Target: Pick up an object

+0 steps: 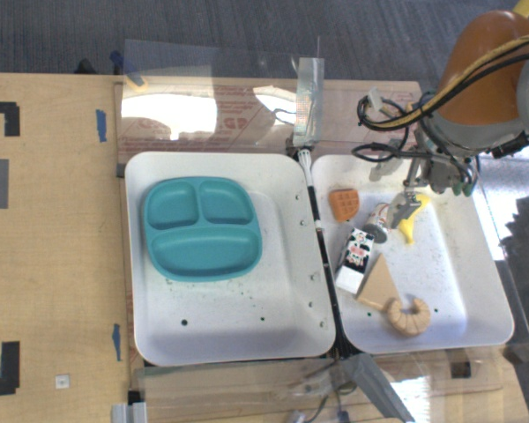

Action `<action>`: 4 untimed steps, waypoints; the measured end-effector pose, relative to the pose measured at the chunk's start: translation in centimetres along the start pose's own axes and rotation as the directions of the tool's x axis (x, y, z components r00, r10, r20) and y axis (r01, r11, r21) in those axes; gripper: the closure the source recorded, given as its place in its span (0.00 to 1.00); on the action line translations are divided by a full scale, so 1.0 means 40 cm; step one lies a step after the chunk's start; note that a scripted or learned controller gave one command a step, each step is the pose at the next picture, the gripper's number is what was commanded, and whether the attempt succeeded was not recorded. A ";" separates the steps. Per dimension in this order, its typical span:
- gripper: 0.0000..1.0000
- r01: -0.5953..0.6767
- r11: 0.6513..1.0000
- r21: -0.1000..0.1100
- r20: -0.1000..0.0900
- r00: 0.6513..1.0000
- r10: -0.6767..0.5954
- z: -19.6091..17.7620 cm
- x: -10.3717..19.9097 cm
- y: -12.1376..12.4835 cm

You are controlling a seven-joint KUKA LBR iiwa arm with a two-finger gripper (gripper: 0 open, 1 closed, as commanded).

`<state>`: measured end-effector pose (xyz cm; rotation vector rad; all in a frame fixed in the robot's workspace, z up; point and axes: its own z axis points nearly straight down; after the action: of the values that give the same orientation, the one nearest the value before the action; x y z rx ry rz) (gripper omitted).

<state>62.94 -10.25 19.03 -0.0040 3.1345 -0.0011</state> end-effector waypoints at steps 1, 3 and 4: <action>0.00 0.067 0.998 0.002 0.009 0.998 -0.067 0.207 0.060 0.009; 1.00 -0.236 0.972 -0.003 0.005 0.972 0.236 0.003 0.001 0.126; 1.00 -0.685 0.728 0.002 -0.005 0.728 0.685 0.011 0.065 0.229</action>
<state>60.31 -1.08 18.57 1.1535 2.9211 0.0028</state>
